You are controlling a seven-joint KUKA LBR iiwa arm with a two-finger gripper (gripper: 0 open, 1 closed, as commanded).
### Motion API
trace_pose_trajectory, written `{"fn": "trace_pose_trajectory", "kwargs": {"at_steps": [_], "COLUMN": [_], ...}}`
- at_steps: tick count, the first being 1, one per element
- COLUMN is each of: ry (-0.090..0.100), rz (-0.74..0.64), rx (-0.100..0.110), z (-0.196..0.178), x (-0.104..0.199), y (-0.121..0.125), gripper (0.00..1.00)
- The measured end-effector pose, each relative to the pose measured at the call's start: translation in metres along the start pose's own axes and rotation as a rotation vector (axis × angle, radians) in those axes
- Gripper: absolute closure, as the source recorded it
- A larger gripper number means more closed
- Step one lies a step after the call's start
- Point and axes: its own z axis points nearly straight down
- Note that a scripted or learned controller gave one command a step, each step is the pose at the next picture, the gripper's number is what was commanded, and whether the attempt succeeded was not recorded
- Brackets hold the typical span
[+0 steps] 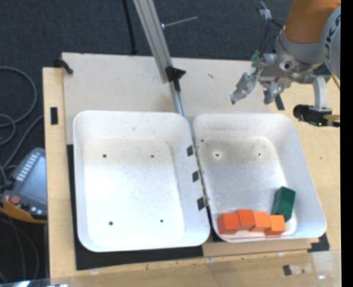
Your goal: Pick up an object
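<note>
In right bin (302, 160), orange blocks (251, 222), green block (283, 201)

Arm (311, 17) cut off at top edge. Gripper (255, 87) small, blurred; finger state unreadable. Handheld pendant (28, 184) partly cropped at left.

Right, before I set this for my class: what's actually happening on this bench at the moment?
A grey and orange robot arm reaches in with its gripper hanging above the bench, just beyond the far rim of the right bin. Nothing is between its fingers. The things it could pick up sit at that bin's near edge: a row of orange blocks and a green block beside them. The left bin lies alongside. The pick has not yet begun.
</note>
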Motion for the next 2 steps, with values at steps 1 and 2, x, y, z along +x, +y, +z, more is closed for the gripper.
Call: {"fn": "trace_pose_trajectory", "kwargs": {"at_steps": [1,2], "ry": [0.001,0.004], "rz": [0.001,-0.002], "rx": [-0.008,0.005], "z": [-0.053,0.084], "x": [0.005,0.138], "y": [-0.025,0.002], "gripper": [0.00,0.00]}}
